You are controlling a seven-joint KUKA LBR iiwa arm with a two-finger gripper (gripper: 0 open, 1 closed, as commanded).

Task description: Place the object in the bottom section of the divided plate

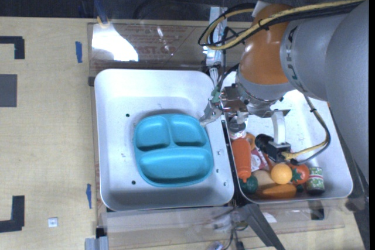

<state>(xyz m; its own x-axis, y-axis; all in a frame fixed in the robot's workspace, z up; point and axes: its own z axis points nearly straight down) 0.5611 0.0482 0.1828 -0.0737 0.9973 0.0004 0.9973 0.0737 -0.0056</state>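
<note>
Camera view, read from the left: well to the left of the claw lies the left bin (111,126), and in it rests the blue divided plate (173,149), its two small sections toward the top and its one wide bottom section nearest the lower edge, with nothing lying in any of them. Just left of the claw runs the seam where the two bins meet. The claw (236,123) hangs under the orange band (263,64) of the grey arm (334,50), over the upper left part of the right bin (343,181); whether it is released or clenched cannot be told, since the wrist hides it. Directly below the claw, touching or nearly touching it, lies an orange carrot (241,158), lengthwise along the bin's left wall. Below and to the right of the claw sits a heap of toy food: an orange fruit (281,173), a tomato (300,173) beside it, and a small can (316,179) farthest right.
</note>
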